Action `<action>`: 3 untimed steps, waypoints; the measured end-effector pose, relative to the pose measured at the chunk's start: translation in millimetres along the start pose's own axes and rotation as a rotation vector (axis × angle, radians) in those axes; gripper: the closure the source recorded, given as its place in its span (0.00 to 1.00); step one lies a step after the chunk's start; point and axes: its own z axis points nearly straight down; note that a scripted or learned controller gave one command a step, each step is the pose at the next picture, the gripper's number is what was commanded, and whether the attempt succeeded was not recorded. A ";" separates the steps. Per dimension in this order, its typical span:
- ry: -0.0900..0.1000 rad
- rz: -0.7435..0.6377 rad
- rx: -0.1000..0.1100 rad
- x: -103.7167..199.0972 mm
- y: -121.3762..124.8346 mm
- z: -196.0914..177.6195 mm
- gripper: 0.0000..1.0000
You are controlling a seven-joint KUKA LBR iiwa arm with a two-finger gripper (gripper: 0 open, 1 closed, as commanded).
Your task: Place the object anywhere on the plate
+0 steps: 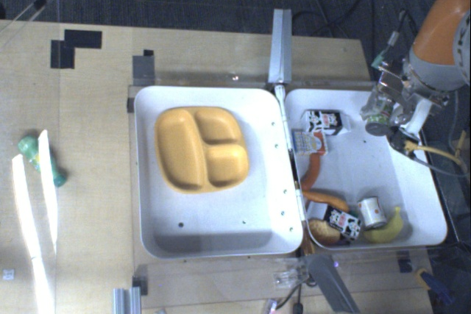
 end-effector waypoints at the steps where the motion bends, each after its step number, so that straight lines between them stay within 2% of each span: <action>1: 0.002 -0.044 0.001 51.8 -54.1 31.1 1.00; 2: 0.003 -0.487 0.000 129.3 -87.7 19.7 1.00; 3: 0.003 -0.491 0.000 193.2 -140.4 17.4 1.00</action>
